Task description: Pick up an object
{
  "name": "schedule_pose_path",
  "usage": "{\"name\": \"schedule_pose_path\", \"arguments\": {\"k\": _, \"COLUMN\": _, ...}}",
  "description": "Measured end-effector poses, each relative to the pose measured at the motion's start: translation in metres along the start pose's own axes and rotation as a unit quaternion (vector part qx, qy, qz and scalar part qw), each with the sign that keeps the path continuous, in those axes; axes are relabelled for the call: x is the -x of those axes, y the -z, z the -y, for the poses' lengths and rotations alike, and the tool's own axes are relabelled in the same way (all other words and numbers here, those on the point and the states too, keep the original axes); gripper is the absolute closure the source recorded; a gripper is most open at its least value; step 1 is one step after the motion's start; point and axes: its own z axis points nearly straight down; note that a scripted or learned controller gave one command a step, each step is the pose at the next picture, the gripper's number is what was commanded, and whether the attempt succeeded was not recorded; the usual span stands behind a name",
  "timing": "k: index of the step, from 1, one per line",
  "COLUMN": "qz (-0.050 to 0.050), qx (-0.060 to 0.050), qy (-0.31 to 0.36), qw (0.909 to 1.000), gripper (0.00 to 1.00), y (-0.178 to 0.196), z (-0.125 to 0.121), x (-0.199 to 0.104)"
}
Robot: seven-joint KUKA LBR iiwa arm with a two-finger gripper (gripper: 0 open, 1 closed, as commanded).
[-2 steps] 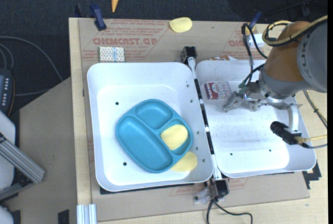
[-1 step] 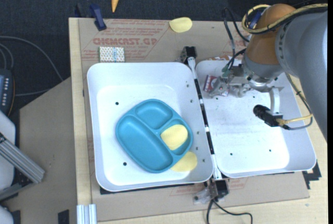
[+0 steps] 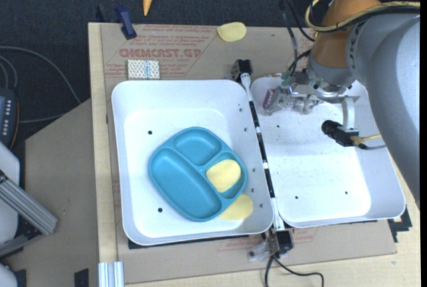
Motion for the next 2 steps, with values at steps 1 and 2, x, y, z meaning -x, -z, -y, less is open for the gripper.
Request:
{"name": "schedule_pose_path", "arguments": {"k": 1, "qz": 0.000, "qx": 0.000, "qy": 0.000, "qw": 1.0000, "gripper": 0.00, "y": 0.000, "z": 0.000, "x": 0.000}}
{"name": "schedule_pose_path", "arguments": {"k": 2, "qz": -0.001, "qx": 0.002, "qy": 0.000, "qw": 1.0000, "gripper": 1.00, "y": 0.011, "z": -0.001, "x": -0.001}}
